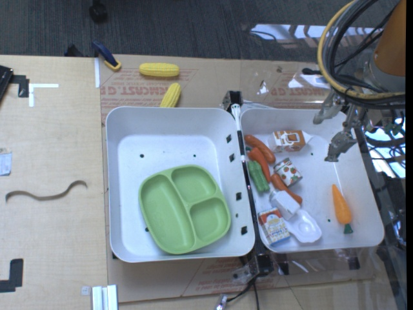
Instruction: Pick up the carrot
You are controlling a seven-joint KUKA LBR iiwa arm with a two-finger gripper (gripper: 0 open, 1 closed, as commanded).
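Note:
The carrot [341, 205] is orange with a small green tip and lies on the floor of the right bin [361, 237], near its right wall, pointing toward the front. My gripper [329, 133] hangs over the back right of that bin, well behind the carrot and apart from it. Its two grey fingers [338, 146] are spread open with nothing between them.
The right bin's left side is crowded with red sausages [260, 152], a green vegetable [259, 176], small cartons [288, 140] and a white object [304, 226]. A green divided plate [186, 208] lies in the left bin [122, 192]. Two corn cobs [159, 70] rest behind the bins.

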